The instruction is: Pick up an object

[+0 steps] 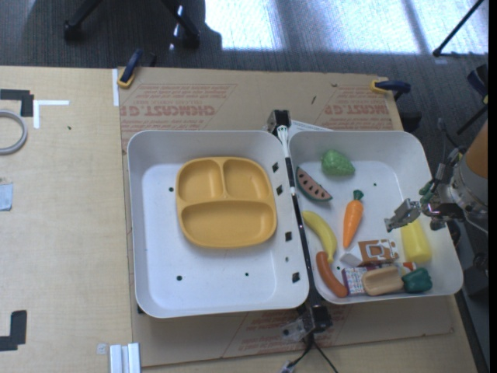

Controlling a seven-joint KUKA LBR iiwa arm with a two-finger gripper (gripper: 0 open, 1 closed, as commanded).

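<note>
My gripper (pixel 417 202) reaches in from the right, over the right bin's (pixel 404 155) right side, and stands open with nothing between its fingers. A yellow block (pixel 416 244) lies just below it. The same bin also holds a carrot (pixel 352 217), a banana (pixel 321 232), a watermelon slice (pixel 313 186), a green leafy piece (pixel 338 162), a red sausage (pixel 329 274), a small printed carton (pixel 376 251), a tan bread piece (pixel 381 281) and a small green vegetable (pixel 418 281).
The left bin (pixel 155 278) holds a yellow divided plate (pixel 227 201). Both bins rest on cardboard (pixel 202 103) on the wooden bench. A black clip (pixel 279 120) and a ridge join the bins in the middle.
</note>
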